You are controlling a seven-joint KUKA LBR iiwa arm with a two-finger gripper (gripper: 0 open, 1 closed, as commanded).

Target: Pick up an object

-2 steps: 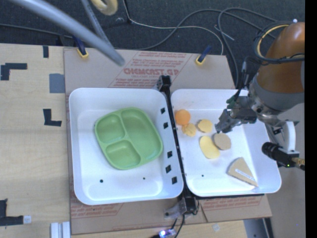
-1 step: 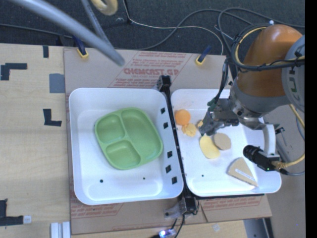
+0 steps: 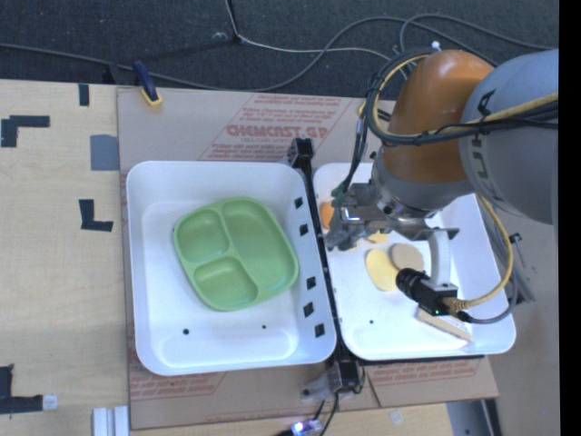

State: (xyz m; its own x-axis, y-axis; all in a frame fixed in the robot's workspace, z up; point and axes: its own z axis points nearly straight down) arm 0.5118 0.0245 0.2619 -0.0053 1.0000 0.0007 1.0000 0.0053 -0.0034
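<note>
Arm point(image 3: 454, 125) enters from 3 o'clock, hangs over right bin point(image 3: 486, 334), placed for downward pick. Left bin point(image 3: 145, 271) carries green divided tray point(image 3: 236, 252). Candidate objects, yellow-tan pieces point(image 3: 392, 266), lie mid-bin, 6 o'clock of pincer point(image 3: 354, 225). Pincer state: cannot tell.

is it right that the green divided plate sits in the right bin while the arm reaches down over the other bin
Not quite: the camera view shows the green divided plate in the left bin, not the right one. The arm reaches down over the right bin, where a few small yellowish items lie.
</note>
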